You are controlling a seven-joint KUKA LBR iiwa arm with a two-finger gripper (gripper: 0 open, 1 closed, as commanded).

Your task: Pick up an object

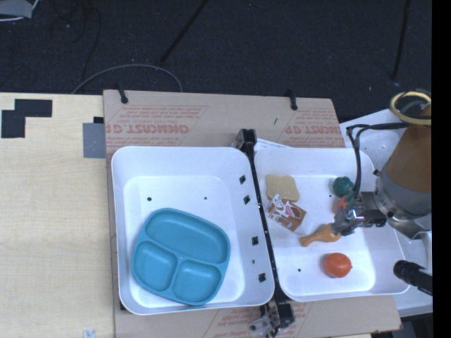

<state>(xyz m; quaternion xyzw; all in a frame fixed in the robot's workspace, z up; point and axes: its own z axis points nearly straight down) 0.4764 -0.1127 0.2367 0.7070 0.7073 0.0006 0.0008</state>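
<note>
From above, I see my gripper [345, 220] low in the right bin [366, 280], over the thick end of a tan drumstick toy [320, 236]; I cannot tell its state. The drumstick looks light, stiff and smooth, so I judge the thick end the best hold.

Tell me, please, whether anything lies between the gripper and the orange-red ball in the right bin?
Nothing visible does. The gripper sits over the right bin's right side, and the orange-red ball lies just below it in the view, with bare bin floor between. The tan drumstick-shaped toy lies to the gripper's left, off that path.
</note>
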